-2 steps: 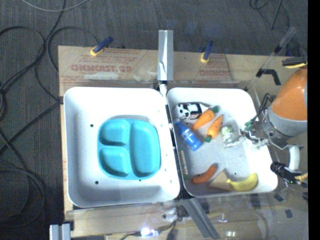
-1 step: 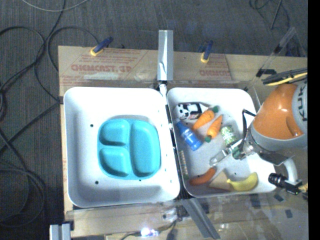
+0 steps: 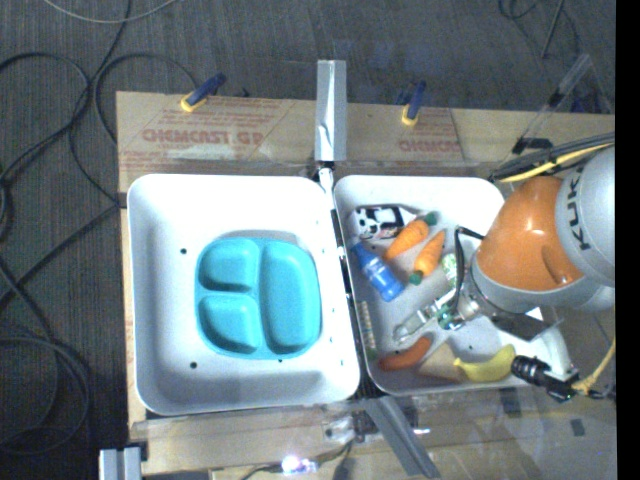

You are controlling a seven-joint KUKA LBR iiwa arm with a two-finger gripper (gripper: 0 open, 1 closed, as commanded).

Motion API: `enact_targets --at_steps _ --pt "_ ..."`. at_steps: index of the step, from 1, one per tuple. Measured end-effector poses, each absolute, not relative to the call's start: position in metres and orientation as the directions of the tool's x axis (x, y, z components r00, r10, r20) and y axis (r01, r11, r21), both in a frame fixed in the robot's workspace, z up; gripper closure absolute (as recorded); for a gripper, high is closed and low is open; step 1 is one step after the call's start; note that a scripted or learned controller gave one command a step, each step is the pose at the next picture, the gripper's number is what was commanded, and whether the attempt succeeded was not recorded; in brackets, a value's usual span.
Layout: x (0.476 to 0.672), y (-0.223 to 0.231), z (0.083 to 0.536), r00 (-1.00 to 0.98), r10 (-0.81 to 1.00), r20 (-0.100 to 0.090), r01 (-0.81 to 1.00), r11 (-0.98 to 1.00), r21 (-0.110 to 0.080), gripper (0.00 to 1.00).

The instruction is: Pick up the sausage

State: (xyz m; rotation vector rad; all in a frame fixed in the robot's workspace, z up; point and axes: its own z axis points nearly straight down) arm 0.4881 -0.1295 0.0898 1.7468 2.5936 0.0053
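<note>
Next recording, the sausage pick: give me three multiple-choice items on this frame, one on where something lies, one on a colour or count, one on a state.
1. Where does the sausage lie?
A. In the left bin, on the tray
B. In the right bin, near its front wall
C. On the cardboard behind the bins

2. How many carrots lie in the right bin?
A. None
B. Two
C. Five

3. How does the divided tray in the left bin stand?
A. Flat, open side up, nothing in its compartments
B. Flipped upside down
C. Stacked with toy food

Answers: 1 B, the reddish sausage rests by the front wall, beside the banana. 2 B, two orange carrots lie side by side near the blue bottle. 3 A, the turquoise tray shows three bare compartments facing up.
</note>
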Motion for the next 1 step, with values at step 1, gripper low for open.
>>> enact_targets --at_steps 1 --pt "0.4894 -0.1282 0.0991 -0.375 0.927 -0.008 0.927 0.375 0.014 1.0"
